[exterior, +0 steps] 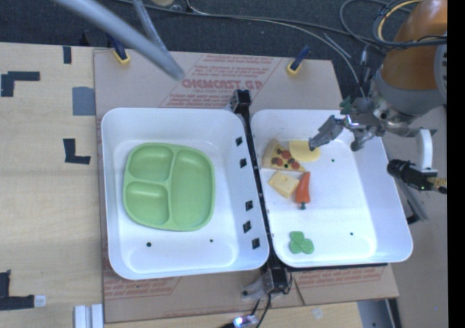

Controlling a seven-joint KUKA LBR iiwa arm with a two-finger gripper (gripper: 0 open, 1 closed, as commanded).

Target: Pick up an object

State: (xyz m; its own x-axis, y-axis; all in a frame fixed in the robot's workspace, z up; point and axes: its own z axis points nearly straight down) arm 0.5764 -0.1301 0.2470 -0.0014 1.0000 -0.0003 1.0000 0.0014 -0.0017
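On the bench, the left bin holds a green tray; the pincer hangs open, empty.

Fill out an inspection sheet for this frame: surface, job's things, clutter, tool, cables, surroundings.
Surface: two white bins, left bin and right bin, on a cardboard sheet over the wooden bench.
Job's things: in the right bin, pizza slice, yellow piece, cheese wedge, carrot, green broccoli-like piece.
Clutter: green divided plate in the left bin.
Tool: tool low over the yellow piece; grasp unclear.
Cables: black cables behind the bins.
Surroundings: yellow clamps; black tape marks.
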